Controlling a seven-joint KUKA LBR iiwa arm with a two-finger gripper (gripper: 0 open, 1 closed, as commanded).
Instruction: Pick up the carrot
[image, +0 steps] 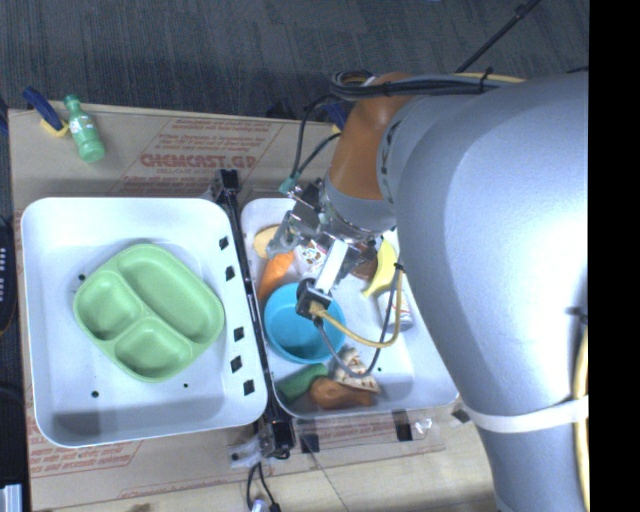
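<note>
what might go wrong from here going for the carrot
1. The carrot lies tight between the right bin's left wall and the blue bowl. The gripper, just above it, may well knock the wall or bowl instead of getting around the carrot.
2. A pale yellow thing sits right beside the carrot and the banana is close by, so a slightly off descent could catch the wrong thing.

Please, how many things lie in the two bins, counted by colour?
Green: 2 (plate, green item)
Orange: 1 (carrot)
Blue: 1 (bowl)
Yellow: 1 (banana)
Brown: 1 (brown item)
Total: 6 that can be told apart; more may be hidden.
</note>
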